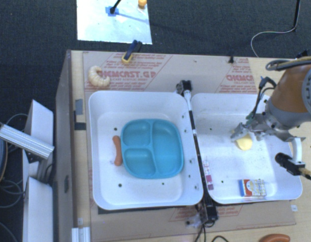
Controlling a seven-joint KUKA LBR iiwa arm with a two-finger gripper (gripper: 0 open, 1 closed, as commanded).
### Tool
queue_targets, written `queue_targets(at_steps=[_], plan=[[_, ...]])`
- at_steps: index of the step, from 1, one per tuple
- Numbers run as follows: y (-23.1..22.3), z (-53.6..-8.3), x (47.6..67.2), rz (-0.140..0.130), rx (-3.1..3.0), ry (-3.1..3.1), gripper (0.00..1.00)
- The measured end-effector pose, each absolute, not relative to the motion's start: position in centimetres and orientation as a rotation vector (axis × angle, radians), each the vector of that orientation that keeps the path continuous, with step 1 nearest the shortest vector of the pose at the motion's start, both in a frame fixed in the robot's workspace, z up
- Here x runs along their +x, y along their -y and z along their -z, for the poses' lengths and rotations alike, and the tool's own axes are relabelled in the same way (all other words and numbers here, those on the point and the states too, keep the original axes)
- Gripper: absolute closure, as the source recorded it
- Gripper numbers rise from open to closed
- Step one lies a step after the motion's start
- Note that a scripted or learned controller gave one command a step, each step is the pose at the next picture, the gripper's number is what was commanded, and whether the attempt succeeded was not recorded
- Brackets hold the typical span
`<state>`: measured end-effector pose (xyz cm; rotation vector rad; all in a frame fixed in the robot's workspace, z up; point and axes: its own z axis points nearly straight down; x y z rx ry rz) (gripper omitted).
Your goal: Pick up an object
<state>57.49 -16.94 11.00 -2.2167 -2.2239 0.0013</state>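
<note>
Small red-white-blue carton (252, 187) lies flat near the front edge of the right bin (221, 110), long axis left-right, well clear of the arm. Gripper (244, 134) is down in the same bin, further back, right at the yellow lump (244, 143): the lump sits just on the near side of the tips, touching or nearly so. Can't tell from this slant angle if it's gripped or just nudged, and can't tell the gripper's state either. Lump is roundish, no clear long axis, so approach angle shouldn't matter much; my read is the pick hinges on shifting slightly toward the front of the bin to centre over it. Left bin (102, 110) holds a blue divided plate (152, 148) with a sausage (117, 150) beside its left edge, well apart from the arm.
</note>
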Motion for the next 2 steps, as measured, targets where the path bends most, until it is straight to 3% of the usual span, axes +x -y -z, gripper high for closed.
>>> queue_targets(at_steps=[1,2], plan=[[18.2,-11.9,55.7,0.000,-2.220,2.223,0.00],[19.1,-13.0,56.0,0.002,-2.222,2.225,0.00]])
